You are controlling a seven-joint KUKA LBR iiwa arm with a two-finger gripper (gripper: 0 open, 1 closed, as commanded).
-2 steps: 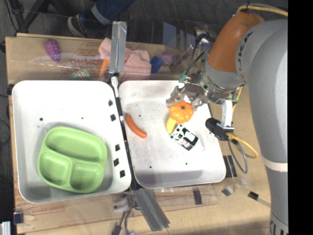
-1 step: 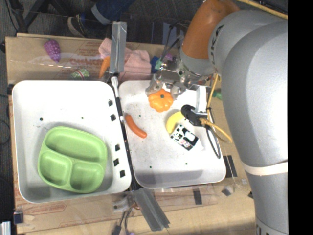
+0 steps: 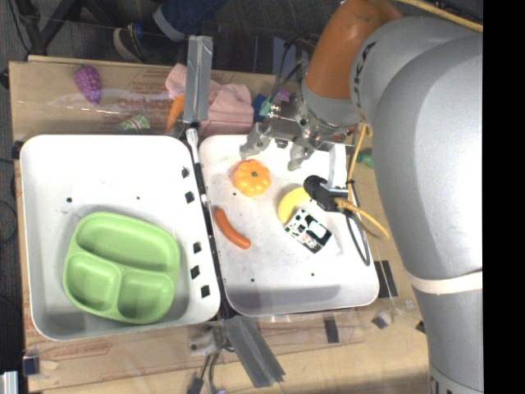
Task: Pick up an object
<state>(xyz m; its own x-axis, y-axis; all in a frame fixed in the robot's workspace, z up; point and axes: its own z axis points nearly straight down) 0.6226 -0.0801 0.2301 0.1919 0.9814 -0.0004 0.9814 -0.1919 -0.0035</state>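
Note:
My gripper [image 3: 275, 148] hangs over the far part of the right bin [image 3: 271, 290], its two fingers spread apart with nothing between them. Just below it sits a small orange pumpkin [image 3: 252, 177]. A yellow banana-like piece [image 3: 289, 203] lies to the pumpkin's right, touching a black-and-white patterned box [image 3: 309, 231]. An orange-red sausage [image 3: 230, 228] lies near the bin's left wall.
The left bin [image 3: 49, 187] holds a green divided plate [image 3: 121, 267]. Behind the bins on the bench lie a pink cloth [image 3: 221, 101], a purple toy [image 3: 88, 80] and a small green item [image 3: 135, 124]. A yellow cable [image 3: 365, 216] loops over the right bin's right edge.

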